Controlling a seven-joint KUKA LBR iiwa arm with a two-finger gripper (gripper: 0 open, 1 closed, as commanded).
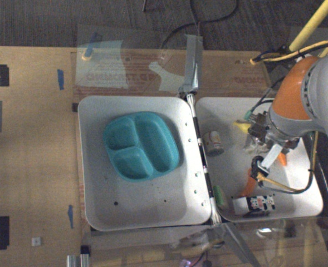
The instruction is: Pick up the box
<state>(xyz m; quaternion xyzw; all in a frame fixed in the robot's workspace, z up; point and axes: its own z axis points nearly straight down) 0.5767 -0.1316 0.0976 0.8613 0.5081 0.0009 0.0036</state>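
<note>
The box (254,203) is small and white with dark print, and it lies flat near the front wall of the right bin (303,202). An orange carrot-shaped piece (249,184) leans just behind it. My gripper (254,142) hangs over the middle of the right bin, well behind the box and apart from it, below the orange-banded wrist. Nothing shows between it and the box except the orange piece.
A small tin can (213,142) stands near the right bin's left wall and a green piece (219,196) lies in its front left corner. A yellow item (241,127) and an orange item (283,159) lie close to the gripper. The left bin (97,204) holds a teal divided plate (141,145).
</note>
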